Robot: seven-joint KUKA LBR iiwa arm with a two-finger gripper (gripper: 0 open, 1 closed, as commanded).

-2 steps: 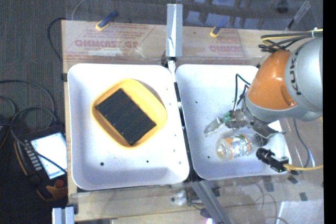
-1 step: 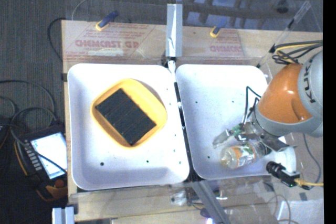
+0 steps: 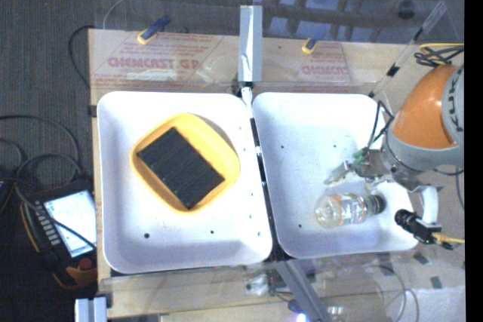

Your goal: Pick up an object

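Bottle (image 3: pixel 343 209): clear plastic, lying on its side in the right bin (image 3: pixel 302 124).
Handling: judged light, smooth, prone to rolling; best gripped across the body.
End effector (image 3: pixel 355 166): just above bottle; finger state cannot be told.

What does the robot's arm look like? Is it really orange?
Partly! The arm has a big, rounded orange band with dark letters at its edge, and a grey part below it. Thin dark cables run alongside. The gripper at its tip is small, grey metal, with a tiny green spot on it.
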